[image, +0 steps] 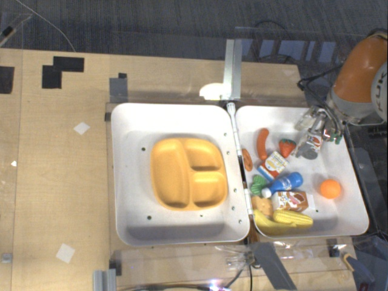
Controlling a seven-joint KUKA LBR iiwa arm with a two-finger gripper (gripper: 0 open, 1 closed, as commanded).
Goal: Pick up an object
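The right white plastic bin [348,162] holds a pile of small toy foods. A long red toy sausage [262,143] lies near the top of the pile, at about 11 o'clock in the bin. Just beside it, toward 3 o'clock, sits a small red toy strawberry with a green top [287,147]. Below them lies a little white and yellow packet [275,162]. Under that is a blue plastic bottle with a white cap [286,182], lying on its side. A small green toy [258,187] is just beside the bottle at 9 o'clock. A round orange ball [330,189] sits apart from the pile, at about 4 o'clock in the bin. A small box with a red and brown picture [294,200] lies under the bottle. A yellow toy corn cob [290,219] rests at 6 o'clock, by the bin's near wall.

The silver pincer [315,133] hangs over the bin at about 1 o'clock, near the strawberry. I cannot tell how it is set. The grey arm with the orange band [357,71] comes in from 3 o'clock.

The left white plastic bin [130,180] holds a yellow plastic tray with three parts [188,172] in its middle. Both bins sit side by side on the light brown wooden counter [54,180].
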